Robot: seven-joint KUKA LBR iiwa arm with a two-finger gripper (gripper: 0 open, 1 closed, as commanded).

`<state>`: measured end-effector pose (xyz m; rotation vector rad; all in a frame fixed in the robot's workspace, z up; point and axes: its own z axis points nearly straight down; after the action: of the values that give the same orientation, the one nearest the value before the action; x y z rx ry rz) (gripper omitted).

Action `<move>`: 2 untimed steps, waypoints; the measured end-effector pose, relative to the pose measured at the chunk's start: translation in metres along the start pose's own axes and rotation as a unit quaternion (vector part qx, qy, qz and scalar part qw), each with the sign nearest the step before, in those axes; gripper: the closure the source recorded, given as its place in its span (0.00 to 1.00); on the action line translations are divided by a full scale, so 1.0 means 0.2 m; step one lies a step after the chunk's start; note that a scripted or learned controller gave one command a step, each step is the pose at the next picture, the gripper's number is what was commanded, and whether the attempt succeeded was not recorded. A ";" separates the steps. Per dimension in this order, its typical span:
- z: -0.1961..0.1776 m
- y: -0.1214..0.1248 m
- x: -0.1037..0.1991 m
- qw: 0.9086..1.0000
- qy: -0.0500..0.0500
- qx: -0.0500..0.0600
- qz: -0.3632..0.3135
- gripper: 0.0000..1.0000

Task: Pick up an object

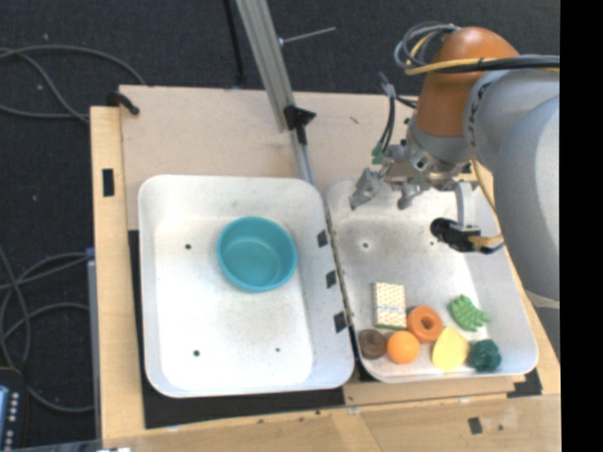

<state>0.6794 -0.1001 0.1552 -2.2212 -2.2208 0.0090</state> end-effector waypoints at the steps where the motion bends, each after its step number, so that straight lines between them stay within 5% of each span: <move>1: 0.26 0.00 -0.01 1.000 0.000 0.000 0.000 0.00; 2: 0.19 0.01 -0.01 1.000 0.000 -0.004 0.000 1.00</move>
<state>0.6806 -0.1028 0.1179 -2.2261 -2.2244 0.0003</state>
